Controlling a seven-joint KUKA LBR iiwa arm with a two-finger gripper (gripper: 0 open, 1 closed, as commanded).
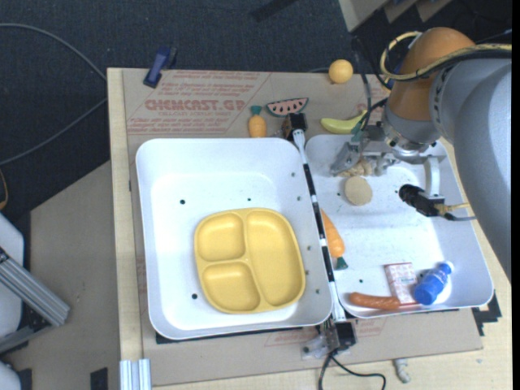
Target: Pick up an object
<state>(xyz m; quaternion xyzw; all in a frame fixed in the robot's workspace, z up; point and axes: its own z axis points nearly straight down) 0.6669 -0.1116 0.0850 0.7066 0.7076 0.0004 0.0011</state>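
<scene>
Hanging low over the far end of the right bin [479,287], the gripper [363,159] is seen at the end of the grey arm, just above a round beige object [357,191]. Whether the fingers are spread or closed cannot be told, since they are small and tangled with the wrist hardware. Nothing can be made out between them, so no grasp can be claimed. The beige object lies on the bin floor just below the fingers, apparently apart from them, and is judged the likeliest target.

Further out from the fingers, toward the near end of the same bin, a blue bottle [431,283], a small pink packet [399,278] and a sausage [373,301] are lying together. A carrot [332,236] is resting against the wall between the bins, to the fingers' near left. Just beyond the fingers, outside the bin, a banana [342,123] is lying on the bench. The yellow divided plate [248,260] is sitting in the left bin [162,177], well apart.

The pick is therefore judged not yet done: closing on an object and lifting it are left.
</scene>
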